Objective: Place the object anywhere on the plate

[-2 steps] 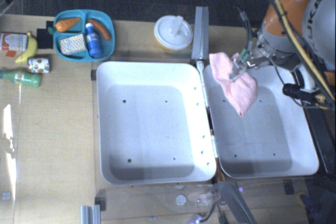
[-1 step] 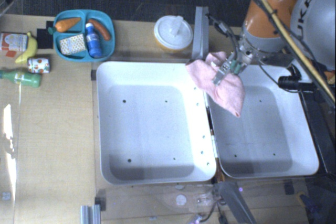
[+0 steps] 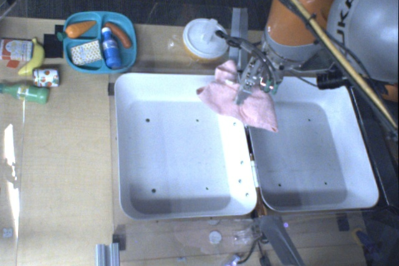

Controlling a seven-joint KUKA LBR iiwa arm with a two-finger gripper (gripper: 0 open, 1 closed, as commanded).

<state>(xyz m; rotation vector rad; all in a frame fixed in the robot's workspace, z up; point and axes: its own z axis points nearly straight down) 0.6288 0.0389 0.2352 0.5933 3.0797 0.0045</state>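
Two white bins sit side by side on the bench (image 3: 62, 152), the left bin (image 3: 181, 146) and the right bin (image 3: 315, 152). The grey and orange arm (image 3: 324, 15) reaches over their far edges. A pink cloth (image 3: 240, 103) hangs across the divide between the bins at their far edge, clamped between the fingers (image 3: 247, 85). A blue plate (image 3: 128, 40) holding toy food lies near the bench's far left corner.

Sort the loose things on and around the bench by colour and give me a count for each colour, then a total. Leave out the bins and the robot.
Pink: 1, the cloth hanging at the hand
Blue: 2, the divided plate and the bottle on it
Orange: 2, the carrot and the sausage shape
Yellow: 1, the banana
Green: 1, the bottle
White: 1, the lidded cup
Total: 8
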